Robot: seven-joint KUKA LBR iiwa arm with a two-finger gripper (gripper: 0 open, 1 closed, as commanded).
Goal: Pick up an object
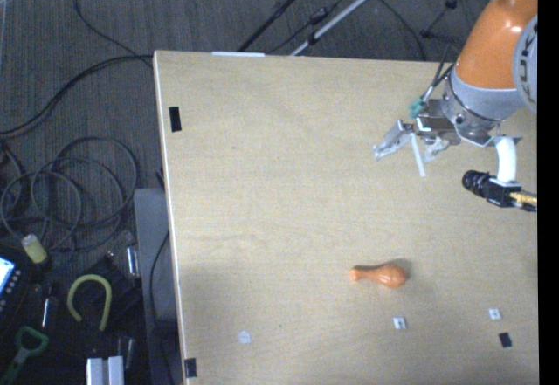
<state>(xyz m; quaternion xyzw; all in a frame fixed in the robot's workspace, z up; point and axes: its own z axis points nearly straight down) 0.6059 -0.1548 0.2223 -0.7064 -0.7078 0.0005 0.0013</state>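
Gripper (403, 147) hung over bare tan bench top (279, 182), fingers spread apart, nothing between them. Orange pear-shaped object (381, 275) lay on the bench well apart from it, at roughly 6 o'clock, a touch toward 7. Its long axis ran 9 to 3, narrow neck pointing to 9, bulb to 3. Pick not yet made.

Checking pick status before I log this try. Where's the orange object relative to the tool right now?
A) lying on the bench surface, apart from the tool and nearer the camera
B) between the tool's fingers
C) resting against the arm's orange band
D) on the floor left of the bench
A: the orange object lies flat on the tan bench, well clear of the tool, which hangs farther back with nothing between its fingers.
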